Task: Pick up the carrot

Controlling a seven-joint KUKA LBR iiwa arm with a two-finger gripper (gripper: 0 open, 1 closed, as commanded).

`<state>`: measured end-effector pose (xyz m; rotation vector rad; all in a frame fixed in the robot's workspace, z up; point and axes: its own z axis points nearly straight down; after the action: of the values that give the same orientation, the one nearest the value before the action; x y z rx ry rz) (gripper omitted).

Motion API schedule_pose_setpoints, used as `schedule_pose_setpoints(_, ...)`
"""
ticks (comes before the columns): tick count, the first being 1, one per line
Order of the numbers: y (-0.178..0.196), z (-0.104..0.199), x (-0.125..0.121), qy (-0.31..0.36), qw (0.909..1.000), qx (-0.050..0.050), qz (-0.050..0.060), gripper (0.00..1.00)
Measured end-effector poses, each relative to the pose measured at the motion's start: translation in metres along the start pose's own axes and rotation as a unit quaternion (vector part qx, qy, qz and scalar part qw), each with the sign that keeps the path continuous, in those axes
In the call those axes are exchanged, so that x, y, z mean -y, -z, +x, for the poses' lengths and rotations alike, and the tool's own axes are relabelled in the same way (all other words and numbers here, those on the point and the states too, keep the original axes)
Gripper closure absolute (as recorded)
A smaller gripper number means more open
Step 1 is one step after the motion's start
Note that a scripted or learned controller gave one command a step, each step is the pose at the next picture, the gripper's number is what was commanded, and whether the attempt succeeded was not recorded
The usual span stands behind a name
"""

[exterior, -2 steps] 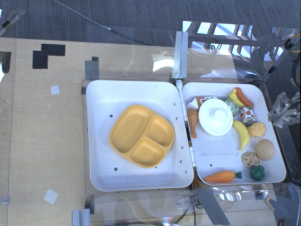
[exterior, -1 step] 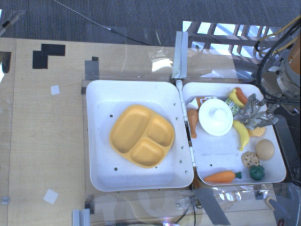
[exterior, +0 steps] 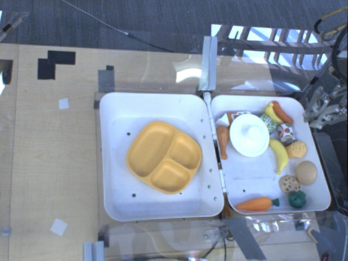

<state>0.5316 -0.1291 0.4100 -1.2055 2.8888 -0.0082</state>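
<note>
Pale wooden table (exterior: 49, 162) carried two white bins, carrot (exterior: 254, 204) lay along right bin's (exterior: 325, 197) near rim beside green broccoli (exterior: 297, 199), yellow divided plate (exterior: 164, 156) sat in left bin (exterior: 114, 200), white lid (exterior: 249, 135) and banana (exterior: 279, 154) farther back, claw (exterior: 325, 112) hovered at right edge, grip state unclear.

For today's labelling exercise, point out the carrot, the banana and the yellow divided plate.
carrot (exterior: 253, 204), camera view, middle of its orange body
banana (exterior: 280, 154), camera view, middle of its curve
yellow divided plate (exterior: 154, 143), camera view, floor of its largest compartment

Grey metal end effector (exterior: 324, 112) (linkages exposed), dark cable (exterior: 331, 23) above.
</note>
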Motion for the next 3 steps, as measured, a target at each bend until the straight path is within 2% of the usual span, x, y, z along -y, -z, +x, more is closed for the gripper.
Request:
schedule_pose_setpoints(1,-0.077,0.077,0.033,-0.021,0.9998,-0.004,-0.004,1.00)
schedule_pose_setpoints(2,-0.054,0.052,0.055,0.157,0.9876,-0.001,-0.001,1.00)
schedule_pose_setpoints(3,-0.038,0.082,0.026,0.304,0.9527,-0.001,-0.002,1.00)
